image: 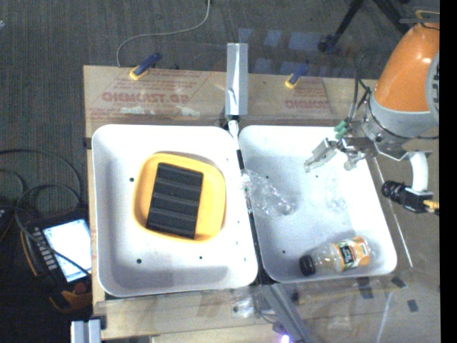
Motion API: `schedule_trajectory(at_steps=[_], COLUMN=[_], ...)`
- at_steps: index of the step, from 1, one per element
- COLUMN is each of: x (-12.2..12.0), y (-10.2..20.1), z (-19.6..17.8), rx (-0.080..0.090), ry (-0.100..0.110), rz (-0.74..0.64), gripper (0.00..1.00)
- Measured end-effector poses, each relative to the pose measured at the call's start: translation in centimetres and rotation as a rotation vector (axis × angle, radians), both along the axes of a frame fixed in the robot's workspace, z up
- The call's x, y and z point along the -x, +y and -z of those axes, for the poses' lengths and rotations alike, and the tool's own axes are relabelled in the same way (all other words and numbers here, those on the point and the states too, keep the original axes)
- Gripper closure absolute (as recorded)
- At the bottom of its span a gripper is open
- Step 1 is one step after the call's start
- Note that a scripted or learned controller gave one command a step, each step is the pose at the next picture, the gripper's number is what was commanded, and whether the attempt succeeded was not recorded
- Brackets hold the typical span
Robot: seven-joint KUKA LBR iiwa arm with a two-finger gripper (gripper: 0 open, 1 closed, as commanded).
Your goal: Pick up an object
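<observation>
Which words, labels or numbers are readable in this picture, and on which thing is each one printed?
"CHEMCAST GP", faint red print on the board behind the left bin; the reading is uncertain.
Red print on the board behind the right bin: too blurred to read.
Label on the bottle: too small to read.
Screen of the tablet on the floor: unreadable.

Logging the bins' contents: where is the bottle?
The bottle lies on its side in the right bin, near that bin's front right corner, well below the claw in the camera view.
</observation>
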State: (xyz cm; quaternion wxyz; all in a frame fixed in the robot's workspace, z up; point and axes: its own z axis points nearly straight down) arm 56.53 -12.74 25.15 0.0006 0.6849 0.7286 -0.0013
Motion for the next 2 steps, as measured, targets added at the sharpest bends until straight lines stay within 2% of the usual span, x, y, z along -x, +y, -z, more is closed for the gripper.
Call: schedule_trajectory(at_steps=[1, 2], x=[6.9, 8.2], y=[-1.3, -7.8], z=[0.4, 3.7], rx=[-0.002, -0.001], ry=[0.001, 0.002], rz=[0.128, -0.097], gripper=[0.0, 0.0])
